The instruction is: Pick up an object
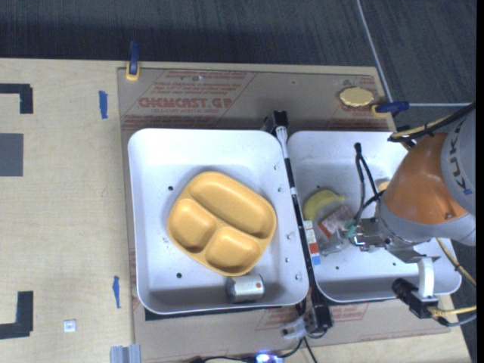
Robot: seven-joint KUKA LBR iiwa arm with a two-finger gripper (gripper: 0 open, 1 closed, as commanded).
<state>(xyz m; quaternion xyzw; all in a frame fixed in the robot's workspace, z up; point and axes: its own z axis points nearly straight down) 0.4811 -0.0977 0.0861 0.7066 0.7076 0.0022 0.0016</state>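
Dark grey carpet floor (227, 13) beyond a pale wooden bench (60, 218) — blue tape marks (103, 104), black squares

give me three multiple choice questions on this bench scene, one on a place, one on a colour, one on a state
1. Where does the small can lie?
A. in the left bin, at its near edge
B. in the right bin, beside the arm
C. on the cardboard behind both bins

2. What colour is the tray?
A. blue
B. yellow
C. white

3. How does the tray sit?
A. standing on its edge against the bin wall
B. hanging from the gripper
C. flat on the floor of the left bin, its three compartments facing up

Answers:
1. A: the can rests just below the tray, against the near wall of the left bin.
2. B: the tray is yellow against the white bin.
3. C: all three hollows show from above, while the gripper is over the right bin, near a yellow-green thing.
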